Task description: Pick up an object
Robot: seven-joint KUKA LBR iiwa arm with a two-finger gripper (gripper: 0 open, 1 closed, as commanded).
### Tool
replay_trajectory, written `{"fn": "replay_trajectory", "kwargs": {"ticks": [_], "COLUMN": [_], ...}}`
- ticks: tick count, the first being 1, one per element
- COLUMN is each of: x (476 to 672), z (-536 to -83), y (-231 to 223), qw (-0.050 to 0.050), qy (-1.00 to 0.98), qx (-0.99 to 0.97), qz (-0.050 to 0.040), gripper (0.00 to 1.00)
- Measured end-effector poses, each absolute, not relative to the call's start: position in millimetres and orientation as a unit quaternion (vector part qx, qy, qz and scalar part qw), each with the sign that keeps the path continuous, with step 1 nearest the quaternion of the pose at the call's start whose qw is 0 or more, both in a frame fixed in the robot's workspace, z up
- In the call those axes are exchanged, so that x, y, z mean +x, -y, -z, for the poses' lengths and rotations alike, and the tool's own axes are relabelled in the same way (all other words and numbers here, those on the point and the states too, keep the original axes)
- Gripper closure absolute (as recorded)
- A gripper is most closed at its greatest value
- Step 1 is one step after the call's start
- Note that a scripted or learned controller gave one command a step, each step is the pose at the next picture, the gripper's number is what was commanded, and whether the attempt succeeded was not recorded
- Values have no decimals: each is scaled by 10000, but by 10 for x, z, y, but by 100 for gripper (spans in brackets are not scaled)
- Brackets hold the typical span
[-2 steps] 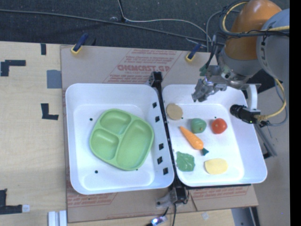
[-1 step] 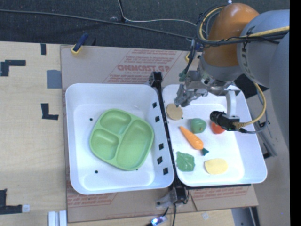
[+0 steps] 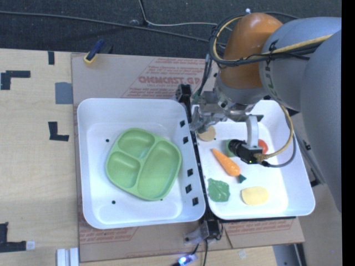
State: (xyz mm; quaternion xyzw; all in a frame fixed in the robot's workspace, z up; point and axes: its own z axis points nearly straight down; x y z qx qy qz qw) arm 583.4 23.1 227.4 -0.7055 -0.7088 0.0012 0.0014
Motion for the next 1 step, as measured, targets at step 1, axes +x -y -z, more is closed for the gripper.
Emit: {"fn": "replay_trajectory", "kwargs": {"ticks": [1], "x": [5666], "z": [-2333], "y": [-812], "qw": [15], "qy": [7098], "qx": [-7044], "qz": [-3], "gripper": [100]}}
